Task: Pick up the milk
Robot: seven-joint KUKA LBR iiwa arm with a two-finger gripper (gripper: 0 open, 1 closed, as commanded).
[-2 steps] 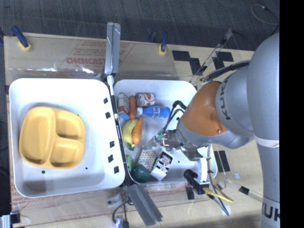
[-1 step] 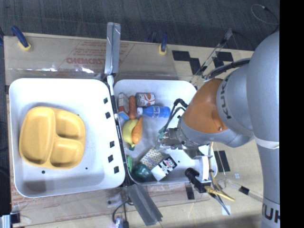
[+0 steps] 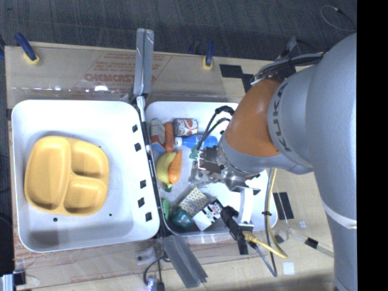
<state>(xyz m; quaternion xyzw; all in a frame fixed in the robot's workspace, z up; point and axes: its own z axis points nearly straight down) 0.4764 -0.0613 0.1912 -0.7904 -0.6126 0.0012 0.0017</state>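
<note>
My gripper (image 3: 204, 167) hangs low over the middle of the right bin (image 3: 267, 220), with the arm's grey and orange wrist covering much of that bin. A small white carton with dark print (image 3: 211, 213), likely the milk, lies near the bin's front edge, just below the gripper and apart from it. Nothing shows between the fingers.
In the right bin lie a banana (image 3: 163, 167) and an orange carrot (image 3: 175, 166) at the left wall, a can (image 3: 185, 126) and a blue item (image 3: 195, 142) at the back, and a checkered packet (image 3: 194, 201) and a green thing (image 3: 180, 220) at the front. A yellow divided tray (image 3: 65, 174) sits in the left bin (image 3: 121, 223).
</note>
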